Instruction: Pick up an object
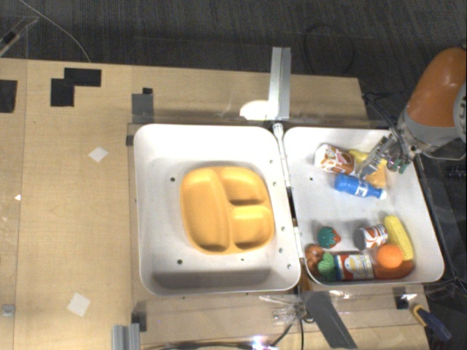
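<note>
Crowding is the main risk: the gripper (379,159) sits low in the right bin (430,217), right at a blue bottle (359,187) and a red-and-white packet (336,159) lying close together. Whether it is wide or narrow cannot be told. A closing grip could push the bottle aside, or catch the packet's edge and let it slip. The left bin (153,195) holds a yellow tray (226,208).
</note>
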`<state>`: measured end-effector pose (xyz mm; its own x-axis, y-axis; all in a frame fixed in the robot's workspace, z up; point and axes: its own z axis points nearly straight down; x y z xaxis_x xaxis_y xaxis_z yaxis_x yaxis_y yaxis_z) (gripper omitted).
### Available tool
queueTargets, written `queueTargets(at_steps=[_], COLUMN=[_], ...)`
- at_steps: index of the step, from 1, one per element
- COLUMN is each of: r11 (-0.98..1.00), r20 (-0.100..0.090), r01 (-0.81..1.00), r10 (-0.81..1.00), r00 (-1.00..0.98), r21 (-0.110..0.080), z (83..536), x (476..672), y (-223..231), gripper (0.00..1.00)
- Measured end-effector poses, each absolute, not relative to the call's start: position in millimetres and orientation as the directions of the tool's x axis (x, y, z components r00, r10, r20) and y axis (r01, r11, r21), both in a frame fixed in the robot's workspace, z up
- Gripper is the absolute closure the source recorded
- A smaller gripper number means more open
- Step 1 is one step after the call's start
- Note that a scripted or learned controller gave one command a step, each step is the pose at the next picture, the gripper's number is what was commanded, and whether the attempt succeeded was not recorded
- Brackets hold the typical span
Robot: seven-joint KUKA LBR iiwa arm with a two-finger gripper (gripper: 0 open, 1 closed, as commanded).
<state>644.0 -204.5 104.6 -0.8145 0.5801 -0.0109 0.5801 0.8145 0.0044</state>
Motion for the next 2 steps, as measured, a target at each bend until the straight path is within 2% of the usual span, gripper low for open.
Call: queueTargets(at_steps=[1, 2], r11=[0.813, 0.801], r20=[-0.011, -0.02], r01=[0.582, 0.599], r10=[0.582, 0.599], r00=[-0.813, -0.801], r21=[0.006, 0.006], z=[132, 130], x=[608.4, 573.6], y=[-173, -205], gripper=[1.0, 1.0])
